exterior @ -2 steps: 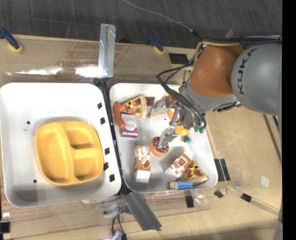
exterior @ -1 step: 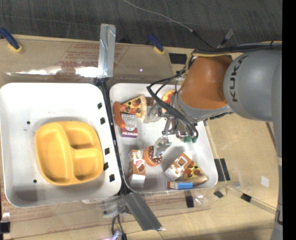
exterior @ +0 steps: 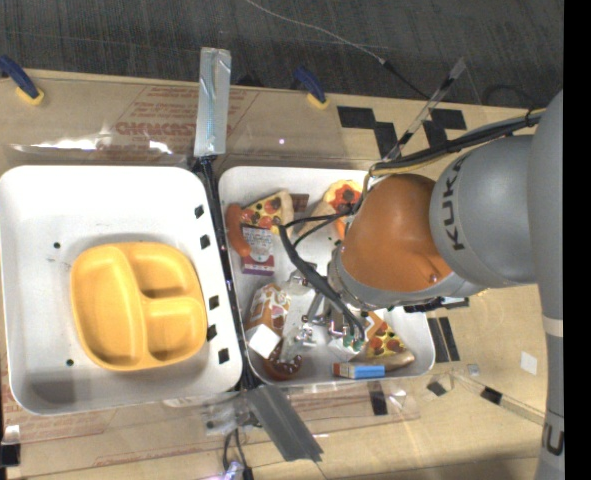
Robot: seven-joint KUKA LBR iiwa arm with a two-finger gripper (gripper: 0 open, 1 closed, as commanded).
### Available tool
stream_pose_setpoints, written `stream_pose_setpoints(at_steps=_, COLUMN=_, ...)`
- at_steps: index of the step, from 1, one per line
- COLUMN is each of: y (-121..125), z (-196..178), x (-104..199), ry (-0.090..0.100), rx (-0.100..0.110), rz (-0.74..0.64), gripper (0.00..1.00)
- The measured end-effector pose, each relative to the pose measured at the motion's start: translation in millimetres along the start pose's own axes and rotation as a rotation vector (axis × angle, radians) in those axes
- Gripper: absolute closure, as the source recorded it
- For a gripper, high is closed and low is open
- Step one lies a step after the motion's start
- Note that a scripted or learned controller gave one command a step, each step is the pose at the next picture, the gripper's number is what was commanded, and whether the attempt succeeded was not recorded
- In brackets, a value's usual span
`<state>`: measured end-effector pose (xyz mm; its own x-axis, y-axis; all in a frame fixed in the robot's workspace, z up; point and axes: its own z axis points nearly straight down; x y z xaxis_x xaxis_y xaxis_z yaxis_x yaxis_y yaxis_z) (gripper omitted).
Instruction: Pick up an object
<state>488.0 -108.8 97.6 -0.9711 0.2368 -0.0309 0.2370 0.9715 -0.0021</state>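
Yellow tray (exterior: 135, 303) sits in your left bin (exterior: 35, 193). In the right bin (exterior: 237, 183) lie pizza slices (exterior: 266, 209), a packet (exterior: 258, 248) and a pen (exterior: 360, 370). Your pincer (exterior: 320, 330) is low among them; its grip cannot be told.

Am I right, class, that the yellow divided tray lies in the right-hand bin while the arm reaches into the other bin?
Not quite. The camera view shows the yellow divided tray in the left-hand bin; the arm reaches into the other bin, on the right.
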Motion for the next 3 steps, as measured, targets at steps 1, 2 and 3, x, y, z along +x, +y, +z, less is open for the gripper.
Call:
stream_pose_setpoints(at_steps=1, y=25, z=8, x=-96, ry=0.026, rx=-0.003, rz=-0.13, gripper=0.0)
stream_pose_setpoints(at_steps=2, y=26, z=1, x=-95, ry=0.039, rx=-0.002, rz=-0.133, gripper=1.0)
stream_pose_setpoints(at_steps=3, y=47, z=-91, x=-114, ry=0.029, rx=-0.002, rz=-0.019, gripper=1.0)
